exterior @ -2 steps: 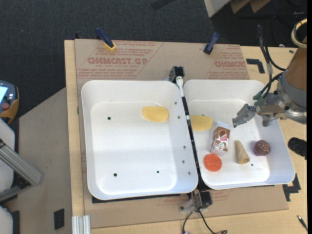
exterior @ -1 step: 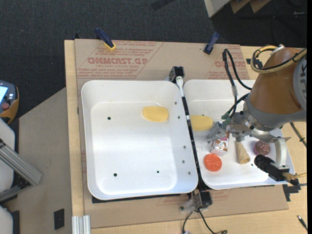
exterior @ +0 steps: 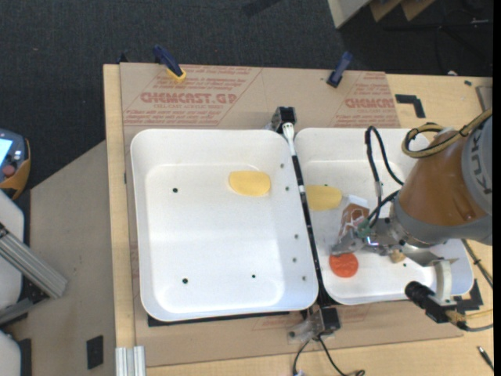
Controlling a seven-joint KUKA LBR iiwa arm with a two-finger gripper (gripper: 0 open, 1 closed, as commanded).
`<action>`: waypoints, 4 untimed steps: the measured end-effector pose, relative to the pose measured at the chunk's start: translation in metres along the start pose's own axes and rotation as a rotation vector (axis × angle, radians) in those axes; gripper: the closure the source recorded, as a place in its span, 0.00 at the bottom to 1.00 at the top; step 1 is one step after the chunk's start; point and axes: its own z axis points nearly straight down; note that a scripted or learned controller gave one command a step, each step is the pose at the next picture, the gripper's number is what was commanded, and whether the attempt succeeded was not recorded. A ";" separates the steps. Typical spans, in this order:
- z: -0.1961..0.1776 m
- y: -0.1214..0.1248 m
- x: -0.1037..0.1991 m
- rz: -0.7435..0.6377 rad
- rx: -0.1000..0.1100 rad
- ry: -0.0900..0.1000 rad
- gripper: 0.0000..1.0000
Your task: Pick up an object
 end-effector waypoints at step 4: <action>-0.105 0.185 0.154 -0.013 -0.013 -0.002 1.00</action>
